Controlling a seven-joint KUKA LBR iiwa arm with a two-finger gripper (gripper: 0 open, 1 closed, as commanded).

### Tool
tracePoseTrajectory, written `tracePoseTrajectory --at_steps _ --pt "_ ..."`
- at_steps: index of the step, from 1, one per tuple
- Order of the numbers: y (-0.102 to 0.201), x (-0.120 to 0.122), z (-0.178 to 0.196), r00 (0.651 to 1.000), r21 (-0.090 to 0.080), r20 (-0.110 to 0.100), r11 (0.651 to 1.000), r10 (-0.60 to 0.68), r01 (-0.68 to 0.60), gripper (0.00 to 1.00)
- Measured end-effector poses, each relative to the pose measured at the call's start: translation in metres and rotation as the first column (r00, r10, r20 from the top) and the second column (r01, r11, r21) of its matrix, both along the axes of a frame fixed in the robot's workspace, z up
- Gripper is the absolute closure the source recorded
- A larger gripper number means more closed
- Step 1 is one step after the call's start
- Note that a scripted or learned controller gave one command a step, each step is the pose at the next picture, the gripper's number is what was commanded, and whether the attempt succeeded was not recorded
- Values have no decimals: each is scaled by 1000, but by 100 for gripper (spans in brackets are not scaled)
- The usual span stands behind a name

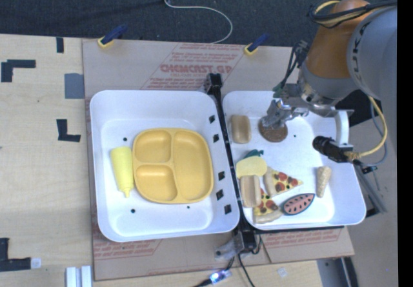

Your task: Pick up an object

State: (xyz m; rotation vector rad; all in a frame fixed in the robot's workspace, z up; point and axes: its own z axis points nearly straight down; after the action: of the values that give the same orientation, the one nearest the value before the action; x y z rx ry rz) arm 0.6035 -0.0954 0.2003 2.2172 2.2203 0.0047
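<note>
At the near edge of the right bin (348,215) lies a cluster of toy foods: one watermelon slice (298,204), one hot dog (250,190), one pizza slice (282,182) and one yellow lemon-like piece with a green stem (251,166), the last four packed close together, some touching. One pale cone-shaped piece (322,180) lies apart near the right wall. Farther back sit one tan bread roll (241,128), close to the dividing wall, and one brown round cookie-like disc (273,131) just beside it.

In the left bin (103,118) there are two things: one yellow plate with three compartments (173,165) in the middle, and one yellow squeeze bottle (122,169) lying along its left side, touching or nearly touching it.

The tool (279,116) hangs directly over the brown disc, its tip at or just above the disc's top; whether its fingers are apart or together cannot be told from here. Above it rises the grey arm with its orange band (335,44).

Both bins rest on one brown cardboard sheet (187,66) on the tabletop (32,118), pinned at the far edge by two blue-and-yellow clamps (111,35).
</note>
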Motion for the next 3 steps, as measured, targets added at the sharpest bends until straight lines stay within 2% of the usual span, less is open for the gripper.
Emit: tracePoseTrajectory --at_steps 1,2,3 --pt "1 1 26 1000 0 -3 1000 0 0 100" --pt "51 6 34 1000 3 -5 1000 5 -5 100" --pt "105 17 19 1000 2 -7 1000 5 -5 100"
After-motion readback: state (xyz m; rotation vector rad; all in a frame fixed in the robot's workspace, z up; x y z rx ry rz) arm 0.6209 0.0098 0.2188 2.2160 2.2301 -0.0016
